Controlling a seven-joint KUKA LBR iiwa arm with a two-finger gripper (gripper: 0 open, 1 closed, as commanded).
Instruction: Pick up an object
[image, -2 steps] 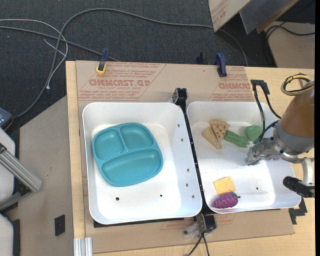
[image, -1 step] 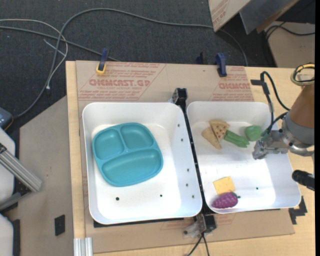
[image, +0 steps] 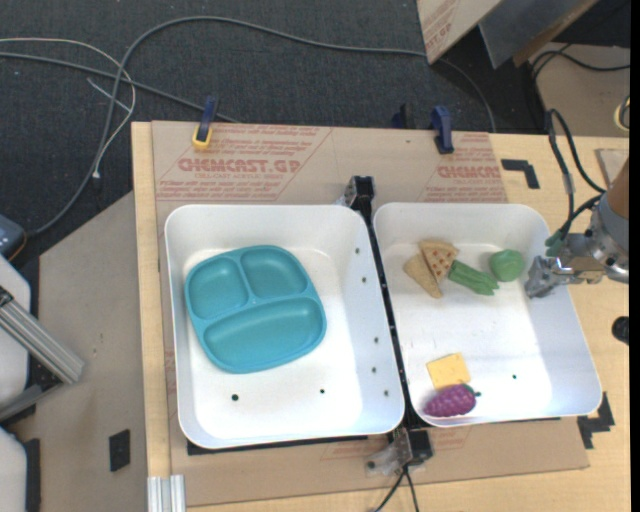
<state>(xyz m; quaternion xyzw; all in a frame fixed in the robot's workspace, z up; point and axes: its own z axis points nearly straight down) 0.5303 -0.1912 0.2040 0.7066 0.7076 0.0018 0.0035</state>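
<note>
The gripper (image: 543, 277) is seen at the right rim of the right bin (image: 560, 350), a small grey metal piece at the end of the arm (image: 600, 245); nothing is seen between its fingers, and how far they are parted cannot be told. Nearest to it, inside the right bin, a smooth rounded green ball (image: 507, 264) is placed just left of the gripper. Beside that ball, further left, a long darker green pod (image: 472, 278) is laid at a slant, its upper end touching a tan, dotted cracker wedge (image: 438, 262), which is propped on a pale, flat bread slice (image: 422, 275). Toward the near wall of the right bin, well apart from that group, a flat yellow cheese square (image: 447, 370) is set, and a knobbly purple grape bunch (image: 451, 401) lies touching its near edge. Both bins are shallow, glossy white trays with rounded corners. In the left bin (image: 195, 400), across the shared rim, a matte teal plate (image: 256, 306) is held, rounded and divided into three compartments. Both bins are borne on a brown board (image: 300, 160) printed with red lettering, fastened at its far edge by two clamps (image: 207, 120).
</note>
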